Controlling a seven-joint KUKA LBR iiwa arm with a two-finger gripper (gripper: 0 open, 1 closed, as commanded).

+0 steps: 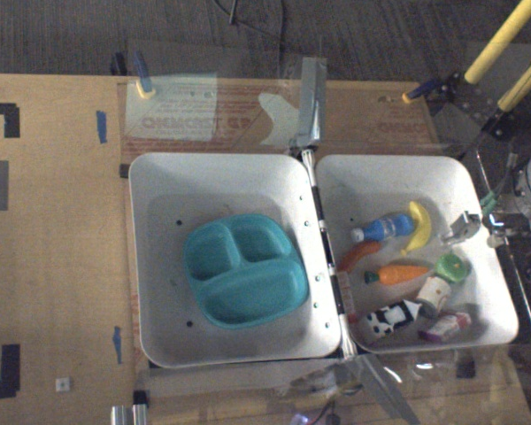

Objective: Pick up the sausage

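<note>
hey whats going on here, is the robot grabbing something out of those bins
Nothing is being held yet. The tool sits over the right edge of the right bin, close to the banana. The sausage, reddish-orange, lies untouched near that bin's left wall, beside a blue bottle and a carrot. The left bin holds a teal divided plate.
</note>
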